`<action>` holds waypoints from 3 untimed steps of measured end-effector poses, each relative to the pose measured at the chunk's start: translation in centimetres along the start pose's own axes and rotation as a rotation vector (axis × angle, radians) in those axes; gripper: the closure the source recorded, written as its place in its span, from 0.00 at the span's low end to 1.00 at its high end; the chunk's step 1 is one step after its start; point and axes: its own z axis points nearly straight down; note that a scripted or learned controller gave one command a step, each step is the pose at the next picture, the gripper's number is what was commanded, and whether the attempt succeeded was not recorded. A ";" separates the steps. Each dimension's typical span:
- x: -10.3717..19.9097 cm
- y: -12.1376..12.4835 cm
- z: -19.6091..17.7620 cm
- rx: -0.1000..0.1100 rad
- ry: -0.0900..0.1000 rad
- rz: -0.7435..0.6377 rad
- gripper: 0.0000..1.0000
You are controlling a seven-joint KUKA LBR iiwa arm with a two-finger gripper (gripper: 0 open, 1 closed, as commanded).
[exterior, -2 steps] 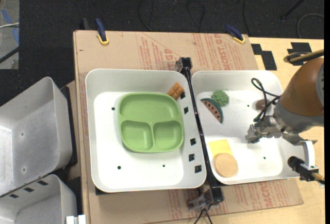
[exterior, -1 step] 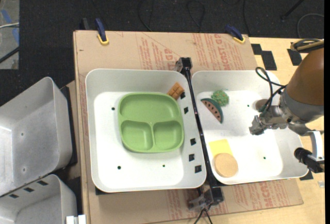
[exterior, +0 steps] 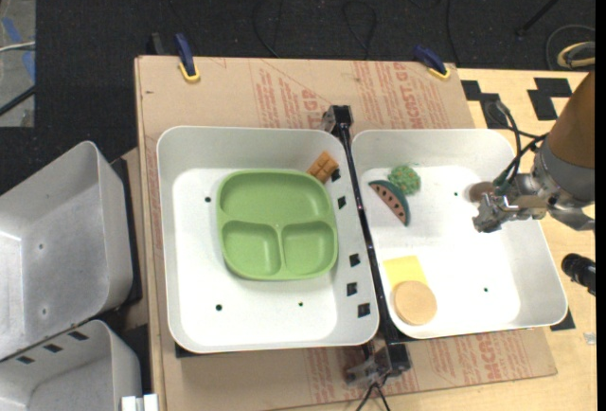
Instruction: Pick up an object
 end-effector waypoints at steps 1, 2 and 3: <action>5.4 1.0 -1.5 0.003 0.004 -0.004 1.00; 10.5 2.4 -2.7 0.004 0.003 -0.004 1.00; 16.2 3.5 -3.7 0.005 0.004 -0.004 1.00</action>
